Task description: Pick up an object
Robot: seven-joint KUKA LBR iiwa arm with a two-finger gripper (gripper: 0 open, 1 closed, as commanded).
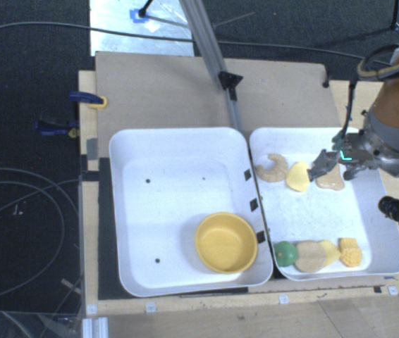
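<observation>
Gripper (324, 166) hangs low in the right bin (383, 210), fingers spread narrowly between the yellow wedge (298, 177) and tan piece (331, 182); closing there could nudge both aside.

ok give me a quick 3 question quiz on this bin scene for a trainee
1. True or false: the yellow bowl sits in the right bin.
2. Which item lies at the bottom left corner of the right bin? A) green ball B) corn piece C) curved tan piece
3. Fill in: the gripper is over the ____ bin, close to a yellow wedge and a tan piece.

Key
1. False; it sits in the left bin.
2. A
3. right
</observation>
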